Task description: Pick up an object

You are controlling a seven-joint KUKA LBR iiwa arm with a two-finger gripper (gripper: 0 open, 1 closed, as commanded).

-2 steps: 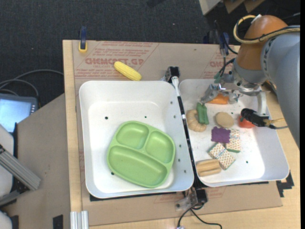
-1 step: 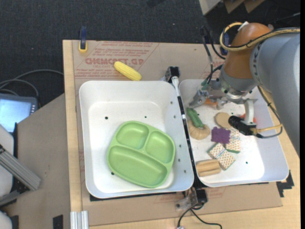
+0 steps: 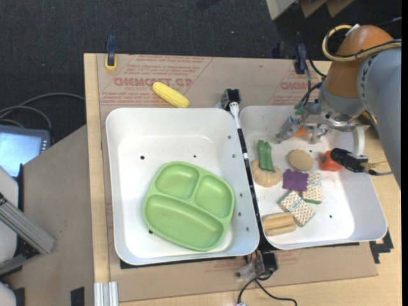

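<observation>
The grey two-finger hand [image 3: 305, 127] hangs over the far part of the right-hand shallow white bin [image 3: 363, 218], below the arm's orange band. Whether its fingers stand apart or closed I cannot tell at this angle and size, and nothing is visibly caught between them.

Just beside the hand, toward the camera, lies a tan, rounded potato-like piece [image 3: 300, 160]; this looks the likeliest pick. To its left a green pepper-like piece [image 3: 265, 155] lies touching a pale scalloped piece [image 3: 266, 178]. To its right sits a small red-orange item [image 3: 329, 162]. Nearer the camera cluster a purple piece [image 3: 295, 180], patterned square packets [image 3: 298, 207] and a tan bread-like roll [image 3: 278, 222].

To grasp well, I judge the hand should centre over the tan piece and close across its narrow width, coming down clear of the purple piece that touches its near edge.

The left white bin [image 3: 121, 171] holds a green plastic divided plate [image 3: 189, 204]; a yellow toy corn cob [image 3: 170, 95] rests on the desk [image 3: 95, 171] behind it.
</observation>
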